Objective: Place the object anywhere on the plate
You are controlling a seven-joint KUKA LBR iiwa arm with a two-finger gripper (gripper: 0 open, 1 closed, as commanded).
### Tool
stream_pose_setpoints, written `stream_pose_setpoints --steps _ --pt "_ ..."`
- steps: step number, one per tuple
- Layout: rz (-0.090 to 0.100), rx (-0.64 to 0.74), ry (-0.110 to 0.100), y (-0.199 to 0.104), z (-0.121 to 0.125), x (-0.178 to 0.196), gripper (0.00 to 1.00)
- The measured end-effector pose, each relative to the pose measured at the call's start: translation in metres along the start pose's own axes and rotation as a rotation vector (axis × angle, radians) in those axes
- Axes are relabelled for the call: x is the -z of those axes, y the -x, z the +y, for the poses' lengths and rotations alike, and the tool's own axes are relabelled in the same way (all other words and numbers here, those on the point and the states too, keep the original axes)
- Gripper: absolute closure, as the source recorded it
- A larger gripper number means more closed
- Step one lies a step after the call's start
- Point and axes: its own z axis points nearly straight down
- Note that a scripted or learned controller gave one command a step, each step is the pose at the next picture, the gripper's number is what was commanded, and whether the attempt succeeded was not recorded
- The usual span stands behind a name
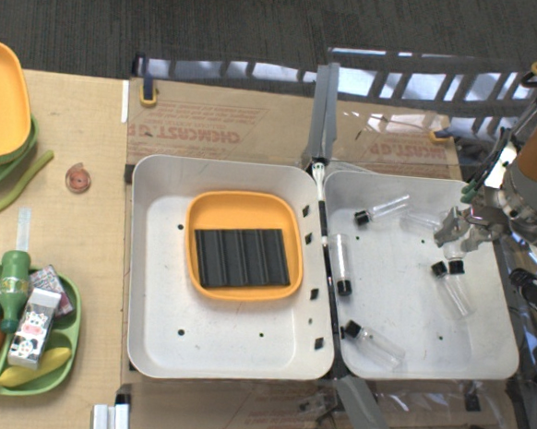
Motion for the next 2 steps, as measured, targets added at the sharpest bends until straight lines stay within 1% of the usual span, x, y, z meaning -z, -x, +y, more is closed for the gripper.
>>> stream_pose_setpoints --steps 1,2 --pt "-0.001 0.122 0.002 0.041 0.06 0.053 1.0" --pt "-0.002 0.293 0.003 0.043 0.1 0.091 1.0"
